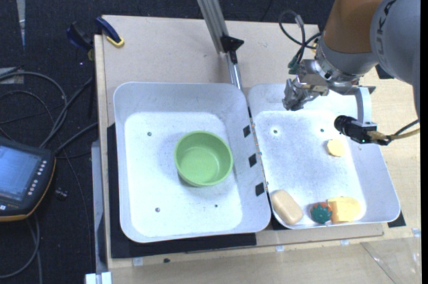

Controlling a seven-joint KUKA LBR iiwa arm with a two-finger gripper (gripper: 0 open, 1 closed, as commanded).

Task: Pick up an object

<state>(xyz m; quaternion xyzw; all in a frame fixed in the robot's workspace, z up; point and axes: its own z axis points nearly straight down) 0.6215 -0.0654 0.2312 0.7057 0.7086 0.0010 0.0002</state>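
The gripper (294, 101) is hovering over the right bin's (374, 172) far corner; whether its fingers are parted cannot be told. Nothing is sitting beneath it: the yellow piece (336, 148) is lying nearer the bin's middle, so any grab here is likely missing.

1. The grey metal arm with the orange band (374, 15) reached in from the right side of the view.
2. Its wrist bent downward and to the left.
3. The dark two-finger gripper (293, 101) hung at the end, pointing down, with nothing visible between its fingers.
4. Thin cables ran along the wrist.
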